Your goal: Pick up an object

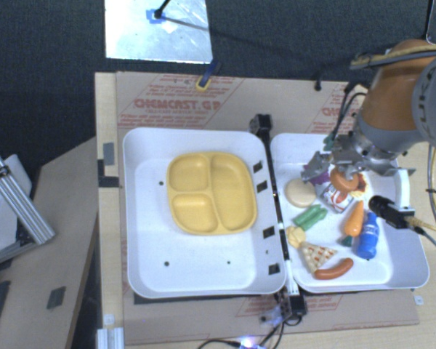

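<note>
So the arm comes in from the right and its gripper (325,167) is low over the far part of the right bin (414,267), right on top of the toy-food pile. I honestly can't tell how wide it's spread or whether it has anything, since the wrist hides most of it. The pickable stuff all sits in that bin: a tan round cookie-looking piece (300,193) just left of the gripper, a red and white can (338,197) right under it, an orange carrot (354,219), a blue bottle (368,238), a green pea-pod thing (309,216), a pizza slice (319,256) and a sausage (334,269) at the near edge. The left bin (142,267) just holds a yellow divided plate (209,193). What worries me is the crowding: the can, carrot and cookie are touching or nearly so, and coming down there could catch two things at once, or push one aside and close on nothing. The can also looks tilted, so I'd guess it could roll or squirt out of a pinch. As for writing, the cardboard sheet (178,100) under the bins reads something like "CHEMCAST GP" in red; the can's label is too small to read.
</note>
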